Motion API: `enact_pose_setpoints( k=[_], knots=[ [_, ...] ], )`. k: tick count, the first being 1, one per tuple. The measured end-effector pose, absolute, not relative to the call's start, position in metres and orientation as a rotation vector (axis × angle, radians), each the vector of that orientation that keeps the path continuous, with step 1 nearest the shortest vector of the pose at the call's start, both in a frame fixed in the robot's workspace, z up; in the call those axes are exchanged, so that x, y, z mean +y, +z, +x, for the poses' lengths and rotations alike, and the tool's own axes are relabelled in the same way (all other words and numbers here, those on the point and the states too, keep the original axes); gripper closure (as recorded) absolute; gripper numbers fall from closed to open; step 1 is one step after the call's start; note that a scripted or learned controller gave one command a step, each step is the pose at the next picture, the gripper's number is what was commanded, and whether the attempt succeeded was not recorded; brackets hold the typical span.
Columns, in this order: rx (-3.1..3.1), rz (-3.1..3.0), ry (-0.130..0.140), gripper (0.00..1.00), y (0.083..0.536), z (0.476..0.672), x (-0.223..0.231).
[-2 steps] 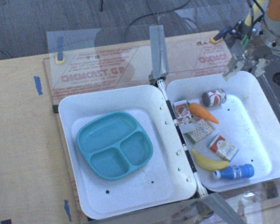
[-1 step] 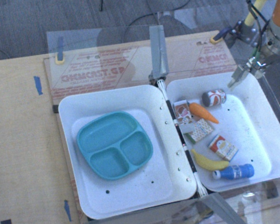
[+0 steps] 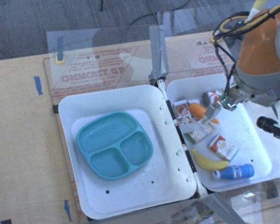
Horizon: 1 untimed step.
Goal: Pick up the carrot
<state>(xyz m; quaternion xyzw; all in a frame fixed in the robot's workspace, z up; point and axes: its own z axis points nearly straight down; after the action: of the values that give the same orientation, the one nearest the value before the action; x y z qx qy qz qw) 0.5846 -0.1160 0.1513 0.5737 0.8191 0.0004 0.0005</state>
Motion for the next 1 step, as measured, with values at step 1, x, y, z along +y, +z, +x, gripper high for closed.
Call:
enact_pose_setpoints(
  k=[1],
  knots=[
    [2.720, 1.563, 0.002, 0.00, 0.2723, 0.5839, -0.1141]
  ],
)
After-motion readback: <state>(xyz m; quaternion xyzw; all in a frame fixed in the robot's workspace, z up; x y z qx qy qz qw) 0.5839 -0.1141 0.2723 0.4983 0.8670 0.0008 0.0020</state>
